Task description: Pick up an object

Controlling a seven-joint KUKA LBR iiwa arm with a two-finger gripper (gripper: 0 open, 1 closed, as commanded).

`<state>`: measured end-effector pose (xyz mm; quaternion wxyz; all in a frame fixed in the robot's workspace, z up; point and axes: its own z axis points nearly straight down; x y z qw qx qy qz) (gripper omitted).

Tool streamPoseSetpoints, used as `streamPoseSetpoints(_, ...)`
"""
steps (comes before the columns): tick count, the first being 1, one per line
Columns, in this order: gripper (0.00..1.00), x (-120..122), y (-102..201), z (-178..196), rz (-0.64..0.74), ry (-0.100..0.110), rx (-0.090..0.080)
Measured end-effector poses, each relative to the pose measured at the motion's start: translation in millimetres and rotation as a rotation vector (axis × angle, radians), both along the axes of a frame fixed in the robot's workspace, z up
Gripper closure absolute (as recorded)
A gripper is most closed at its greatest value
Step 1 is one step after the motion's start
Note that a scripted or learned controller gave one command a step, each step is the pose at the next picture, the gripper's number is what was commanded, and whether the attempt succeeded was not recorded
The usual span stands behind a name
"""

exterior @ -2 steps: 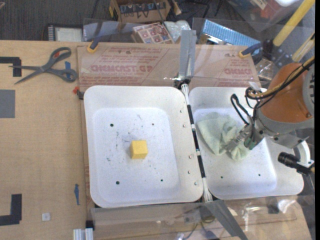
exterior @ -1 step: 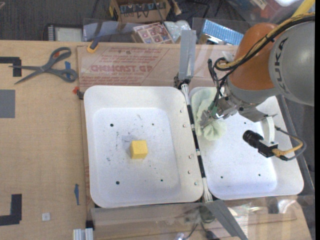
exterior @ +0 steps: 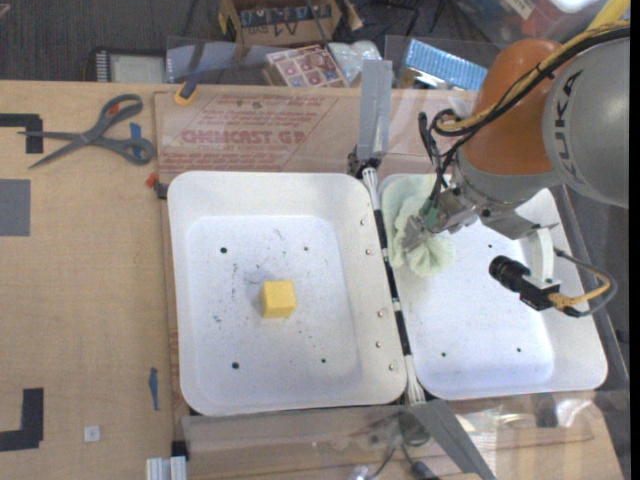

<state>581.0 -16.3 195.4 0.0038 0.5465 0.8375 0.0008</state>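
Red print on the cardboard sheet [exterior: 255, 138] lying on the bench just beyond the left bin reads roughly "CHEMCAST GP"; the smaller lines above and below it are too fine to read. On the grey arm [exterior: 595, 118] at the far right, dark letters run up its casing, seemingly "KUKA", cut off by the picture's edge

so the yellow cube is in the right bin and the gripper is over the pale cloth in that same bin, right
Not quite: the yellow cube lies in the left bin. The camera view shows the gripper at the pale cloth in the right bin.
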Motion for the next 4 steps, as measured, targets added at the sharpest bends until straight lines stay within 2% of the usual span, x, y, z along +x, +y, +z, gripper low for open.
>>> streamPoseSetpoints(1,1.00,50.8,-19.1,105.1,-0.182,0.006,0.002)
streamPoseSetpoints(2,1.00,9.0,-18.4,34.3,-0.078,0.007,0.002)
streamPoseSetpoints(3,1.00,-79.4,-58.1,-10.7,-0.072,0.007,0.003)
streamPoseSetpoints(4,1.00,4.5,-10.0,-10.6,-0.307,0.005,0.003)
